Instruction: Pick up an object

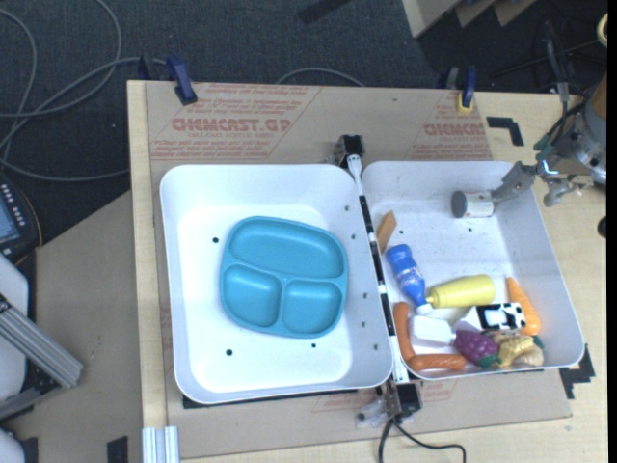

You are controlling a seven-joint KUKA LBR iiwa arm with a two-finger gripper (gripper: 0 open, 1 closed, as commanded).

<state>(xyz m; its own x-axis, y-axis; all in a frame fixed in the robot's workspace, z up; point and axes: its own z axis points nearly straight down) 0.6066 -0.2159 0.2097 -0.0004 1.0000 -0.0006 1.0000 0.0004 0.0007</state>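
My gripper hangs over the far right rim of the right bin, its two fingers spread open with nothing between them. The left finger reaches toward a small grey cylinder lying on the bin floor just beside its tip. Toys are heaped in the bin's near part: a blue bottle, a yellow bottle, an orange carrot, a black-and-white piece, purple grapes, a white block and a red sausage.
The left bin holds a blue divided plate. A small brown piece leans at the right bin's left wall. Blue clamps stand on the bench's far edge.
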